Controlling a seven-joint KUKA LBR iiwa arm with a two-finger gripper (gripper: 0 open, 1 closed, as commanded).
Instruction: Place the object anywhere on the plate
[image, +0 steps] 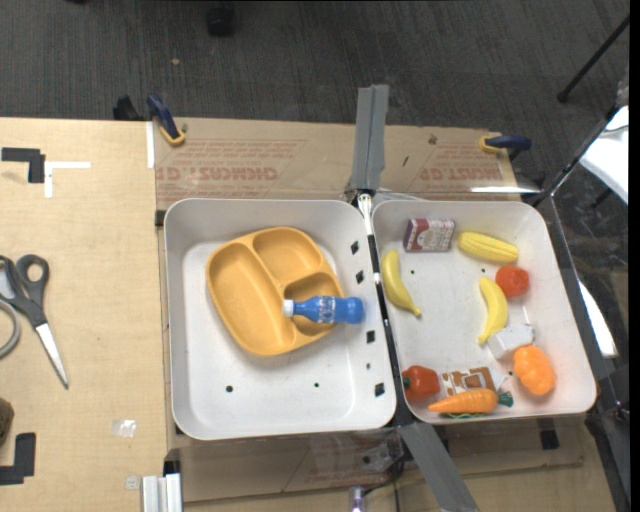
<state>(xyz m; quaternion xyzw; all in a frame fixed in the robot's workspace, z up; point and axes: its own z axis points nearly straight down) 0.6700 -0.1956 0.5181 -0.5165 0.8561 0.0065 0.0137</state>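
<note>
claw state unknown, bottle already resting on the plate

claw opening and any load cannot be told from this view, so the scene has to be judged from how the objects lie.

the blue bottle (325, 311) lies on its side in the small compartment at about 4 o'clock of the yellow divided plate (255, 290). its white cap points toward 9 o'clock and its base pokes out over the rim toward 3 o'clock. it appears to rest there on its own, cradled by the compartment wall and the rim, which would keep a round body from rolling away. the plate sits tilted in the left bin (200, 400), toward that bin's 12 o'clock side.

the right bin (560, 395) holds the spare toys, well apart from the plate: three bananas, a tomato (512, 281), a carrot (462, 403) and a small carton (429, 235).

judged from this layout, the placement looks done, though the overhanging base leaves the bottle somewhat loosely seated.
</note>
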